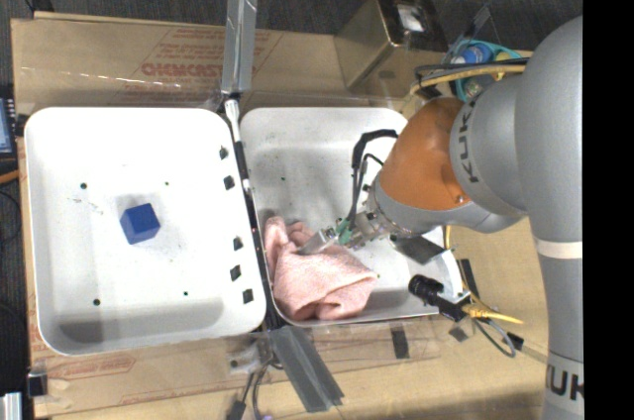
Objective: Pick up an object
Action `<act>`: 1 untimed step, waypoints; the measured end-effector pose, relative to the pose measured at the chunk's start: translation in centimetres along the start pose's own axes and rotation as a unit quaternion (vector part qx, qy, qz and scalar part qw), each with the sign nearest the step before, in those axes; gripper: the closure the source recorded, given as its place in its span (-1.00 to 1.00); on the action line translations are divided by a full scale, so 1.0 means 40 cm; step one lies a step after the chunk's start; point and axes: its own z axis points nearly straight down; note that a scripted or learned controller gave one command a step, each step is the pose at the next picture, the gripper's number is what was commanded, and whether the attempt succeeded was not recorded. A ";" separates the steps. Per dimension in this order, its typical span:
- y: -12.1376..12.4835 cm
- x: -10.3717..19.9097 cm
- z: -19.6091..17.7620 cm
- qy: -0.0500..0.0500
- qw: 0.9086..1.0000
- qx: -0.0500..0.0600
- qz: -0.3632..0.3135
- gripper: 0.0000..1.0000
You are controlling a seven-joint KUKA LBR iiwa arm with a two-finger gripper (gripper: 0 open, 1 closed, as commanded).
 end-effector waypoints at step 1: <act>0.002 0.000 -0.024 0.000 1.000 0.000 -0.002 1.00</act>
